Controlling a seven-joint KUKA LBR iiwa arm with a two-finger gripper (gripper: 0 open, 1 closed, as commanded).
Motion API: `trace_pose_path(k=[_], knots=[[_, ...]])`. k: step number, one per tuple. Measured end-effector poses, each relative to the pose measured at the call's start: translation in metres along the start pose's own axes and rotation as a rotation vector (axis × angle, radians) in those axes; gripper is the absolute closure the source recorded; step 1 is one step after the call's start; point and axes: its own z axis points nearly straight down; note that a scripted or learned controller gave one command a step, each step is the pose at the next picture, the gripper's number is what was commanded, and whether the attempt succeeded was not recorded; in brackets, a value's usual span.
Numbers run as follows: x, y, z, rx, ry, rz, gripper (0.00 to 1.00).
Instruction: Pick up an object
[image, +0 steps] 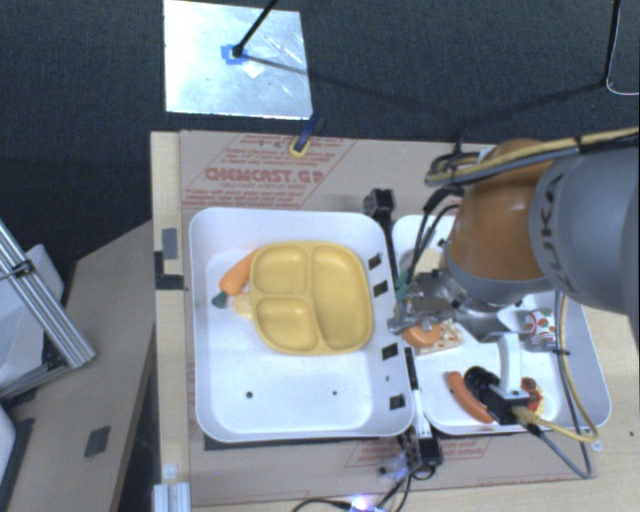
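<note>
Dark carpet surrounds the bench (110, 290); a cardboard sheet (260, 175) lies under both white bins. The arm (560, 230) covers most of the right bin (585, 385), hiding its 12 o'clock half. The gripper (420, 322) sits low at that bin's 9 o'clock edge, wrist pointing down; whether it is spread or pinching, cannot tell. An orange-and-white object (432, 338) lies just beside it at 5 o'clock, kind unclear. An orange sausage-shaped toy (462, 393) lies toward the bin's 6 o'clock. In the left bin (300, 400), a yellow divided plate (305, 297) sits at centre, with a carrot toy (237, 272) partly tucked under its 9 o'clock rim. Bare bin floor lies at the plate's 6 o'clock.
</note>
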Motion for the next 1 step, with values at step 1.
trace_pose_path(k=[1], knots=[[0.0350, 0.0107, 0.0053, 0.001, 0.000, 0.000, 1.00]])
